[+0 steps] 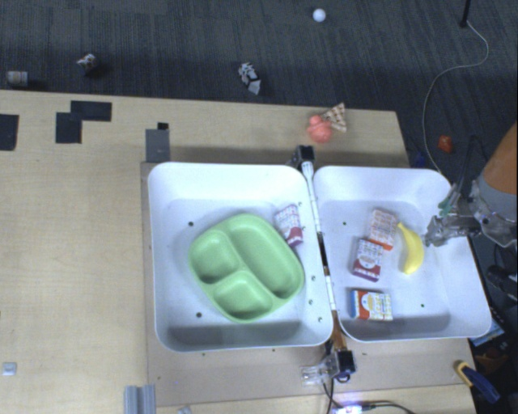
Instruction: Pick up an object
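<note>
- The arm [500, 182] is cut off by the picture's right edge; just its wrist end shows.
- The pincer [438, 232] is too small and blurred to make out its tips.
- The cartons' [369, 259] printing is too blurred to read.
- Small things on the floor [248, 77] beyond the worktop [73, 267] are too small to identify.

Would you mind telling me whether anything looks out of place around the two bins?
Yes: a pink ball lies on the bench just beyond the bins, and small scraps and a white ball sit on the dark floor.
</note>
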